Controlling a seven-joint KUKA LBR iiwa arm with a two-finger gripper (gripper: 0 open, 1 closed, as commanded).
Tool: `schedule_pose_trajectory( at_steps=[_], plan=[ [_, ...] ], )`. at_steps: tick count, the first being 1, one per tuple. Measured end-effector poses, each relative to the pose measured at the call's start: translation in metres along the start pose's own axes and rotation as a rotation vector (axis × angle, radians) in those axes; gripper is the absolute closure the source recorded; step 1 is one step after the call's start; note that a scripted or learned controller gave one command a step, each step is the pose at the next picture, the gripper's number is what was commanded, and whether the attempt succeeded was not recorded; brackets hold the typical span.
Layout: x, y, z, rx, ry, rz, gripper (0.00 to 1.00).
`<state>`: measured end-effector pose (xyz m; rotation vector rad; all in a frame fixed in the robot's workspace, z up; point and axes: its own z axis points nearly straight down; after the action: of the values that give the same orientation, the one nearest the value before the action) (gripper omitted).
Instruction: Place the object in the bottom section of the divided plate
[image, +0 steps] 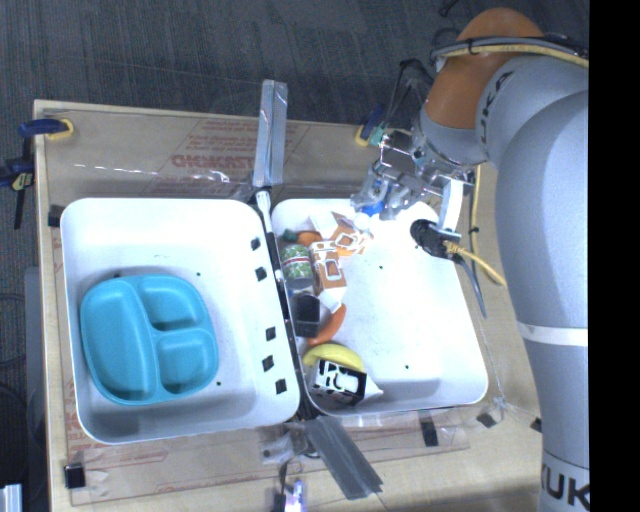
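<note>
Over right bin | jaws state unclear | divided plate left | "KUKA" partly readable

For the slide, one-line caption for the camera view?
KUKA gripper over right bin's far edge; blue divided plate sits in left bin.

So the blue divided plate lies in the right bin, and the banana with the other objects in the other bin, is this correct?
Not quite. The camera view shows the blue divided plate in the left bin. The banana and the other objects lie in the right bin, as you meant.
</note>
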<state>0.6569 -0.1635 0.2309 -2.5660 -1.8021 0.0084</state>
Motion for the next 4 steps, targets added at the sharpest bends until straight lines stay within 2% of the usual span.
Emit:
schedule_pose_trajectory(
  at_steps=[1, 2, 3, 4],
  plan=[
    [0.060, -0.085, -0.009, -0.001, -0.001, -0.013, 1.00],
    [0.119, -0.085, 0.018, 0.000, -0.002, -0.214, 1.00],
    [0.124, -0.076, -0.026, -0.004, -0.003, -0.531, 1.00],
    [0.174, -0.113, 0.025, -0.001, -0.004, -0.630, 1.00]
  ],
)
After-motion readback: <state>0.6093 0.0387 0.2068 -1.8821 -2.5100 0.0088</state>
